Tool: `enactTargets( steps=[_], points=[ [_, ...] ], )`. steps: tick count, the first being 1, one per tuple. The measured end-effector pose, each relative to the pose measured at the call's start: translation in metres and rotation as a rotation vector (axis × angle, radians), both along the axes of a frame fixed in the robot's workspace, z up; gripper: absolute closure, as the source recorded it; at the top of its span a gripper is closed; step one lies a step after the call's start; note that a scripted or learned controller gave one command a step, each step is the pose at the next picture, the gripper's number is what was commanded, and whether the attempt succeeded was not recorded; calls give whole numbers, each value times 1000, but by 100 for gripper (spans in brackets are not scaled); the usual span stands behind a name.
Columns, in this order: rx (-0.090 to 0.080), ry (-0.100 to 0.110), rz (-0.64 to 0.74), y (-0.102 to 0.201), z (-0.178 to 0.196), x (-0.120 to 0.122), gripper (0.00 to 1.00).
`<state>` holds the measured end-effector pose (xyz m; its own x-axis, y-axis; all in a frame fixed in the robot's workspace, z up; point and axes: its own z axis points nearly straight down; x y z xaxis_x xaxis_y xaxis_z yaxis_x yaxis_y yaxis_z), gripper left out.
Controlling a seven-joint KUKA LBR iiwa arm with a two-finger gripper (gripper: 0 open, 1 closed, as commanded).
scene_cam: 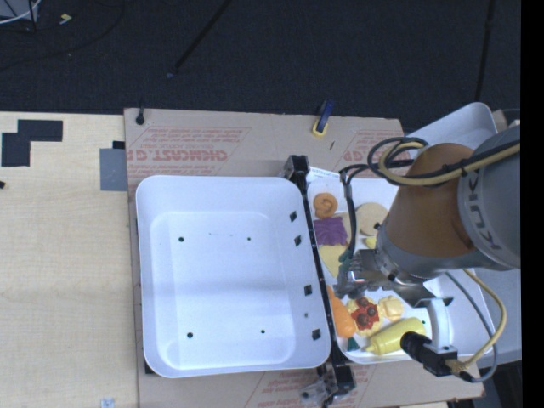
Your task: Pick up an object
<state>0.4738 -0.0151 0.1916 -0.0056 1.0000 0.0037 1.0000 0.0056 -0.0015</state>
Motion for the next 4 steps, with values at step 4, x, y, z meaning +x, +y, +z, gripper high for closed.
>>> enactTargets(
  steps=[4],
  points=[
    [-4, -5, -4, 122, 205, 56, 100]
  ],
)
